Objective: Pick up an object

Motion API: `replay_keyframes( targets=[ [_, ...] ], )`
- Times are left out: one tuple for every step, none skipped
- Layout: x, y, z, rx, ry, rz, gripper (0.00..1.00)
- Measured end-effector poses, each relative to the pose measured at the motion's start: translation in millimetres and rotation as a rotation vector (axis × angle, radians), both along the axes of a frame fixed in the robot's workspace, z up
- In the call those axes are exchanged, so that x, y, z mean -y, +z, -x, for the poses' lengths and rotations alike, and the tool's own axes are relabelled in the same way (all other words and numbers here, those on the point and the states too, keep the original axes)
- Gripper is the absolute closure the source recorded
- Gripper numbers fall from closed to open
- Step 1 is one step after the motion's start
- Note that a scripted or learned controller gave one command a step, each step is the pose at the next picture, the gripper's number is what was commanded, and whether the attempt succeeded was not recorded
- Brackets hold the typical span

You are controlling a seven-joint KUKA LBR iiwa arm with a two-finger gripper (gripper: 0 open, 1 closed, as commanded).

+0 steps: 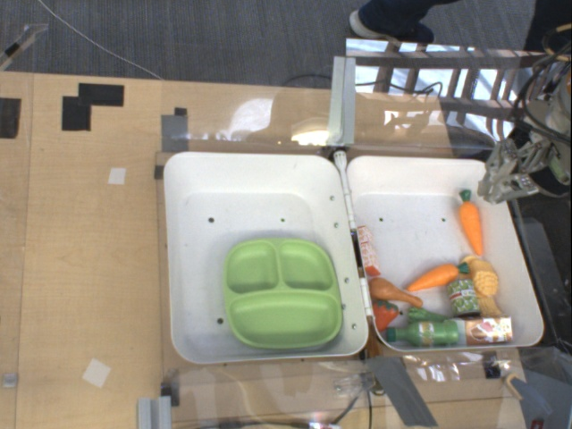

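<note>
The pincer (506,179) is seen at the far right rim of the right bin (420,181), hanging off the grey arm (547,123) that reaches in from the right; whether it is apart or together cannot be told, and nothing is seen clamped in it. Just below and left of the pincer, an upright carrot (471,226) is laid near the bin's right wall. Further below, a second carrot (433,278) is set at a slant, with a corn cob (483,281) and a small jar (463,297) beside it. A green bottle (438,332) is laid along the near wall. Well to the pincer's left, a green tray (282,293) is held in the left bin (206,204).
</note>
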State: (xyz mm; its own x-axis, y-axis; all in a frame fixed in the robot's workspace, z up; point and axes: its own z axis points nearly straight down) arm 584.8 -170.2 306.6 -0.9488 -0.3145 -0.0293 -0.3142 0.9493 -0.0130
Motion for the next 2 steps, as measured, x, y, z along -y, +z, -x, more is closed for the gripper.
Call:
replay_keyframes(
  targets=[
    [-0.7, 13.7, -2.4, 0.011, 0.002, 0.002, 1.0],
    [-27.5, -17.5, -78.4, -0.025, 0.017, -0.005, 1.0]
  ],
)
